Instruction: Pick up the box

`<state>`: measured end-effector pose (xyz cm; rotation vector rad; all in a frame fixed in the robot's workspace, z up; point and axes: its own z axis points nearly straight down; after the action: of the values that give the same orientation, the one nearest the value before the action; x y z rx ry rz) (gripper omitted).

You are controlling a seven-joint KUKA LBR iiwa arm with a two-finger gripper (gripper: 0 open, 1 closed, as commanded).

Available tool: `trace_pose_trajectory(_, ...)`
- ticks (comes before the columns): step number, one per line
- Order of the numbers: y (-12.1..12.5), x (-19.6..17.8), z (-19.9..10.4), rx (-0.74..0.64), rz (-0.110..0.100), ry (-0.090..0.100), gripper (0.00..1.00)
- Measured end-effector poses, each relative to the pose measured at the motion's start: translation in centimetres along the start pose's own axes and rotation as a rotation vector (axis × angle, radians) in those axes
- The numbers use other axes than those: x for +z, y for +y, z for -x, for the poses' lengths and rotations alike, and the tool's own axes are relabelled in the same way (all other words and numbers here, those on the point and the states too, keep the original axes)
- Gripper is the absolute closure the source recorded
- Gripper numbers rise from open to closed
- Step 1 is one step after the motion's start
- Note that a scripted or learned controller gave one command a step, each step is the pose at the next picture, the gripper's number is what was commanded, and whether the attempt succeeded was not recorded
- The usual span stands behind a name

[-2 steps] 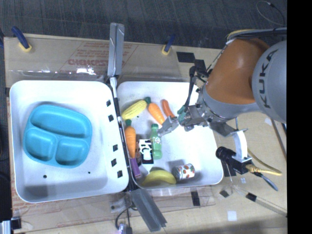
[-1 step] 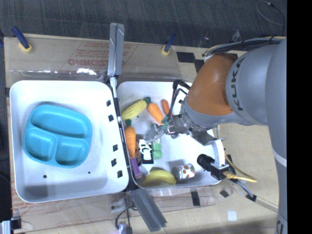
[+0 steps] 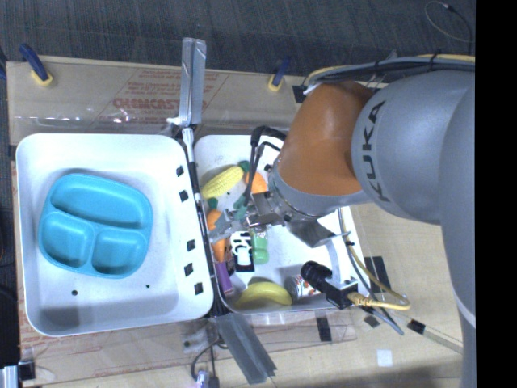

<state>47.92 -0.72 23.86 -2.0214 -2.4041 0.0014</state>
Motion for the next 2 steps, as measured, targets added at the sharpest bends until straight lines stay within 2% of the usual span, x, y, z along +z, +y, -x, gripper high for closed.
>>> trace_pose_trajectory(1, 0.1, -20.4, -1.9, -0.038, 0.002, -0.001, 0.00)
trace_pose_trajectory(2, 0.5, -20.3, 1.0, 0.124, 0.002, -0.002, 0.00)
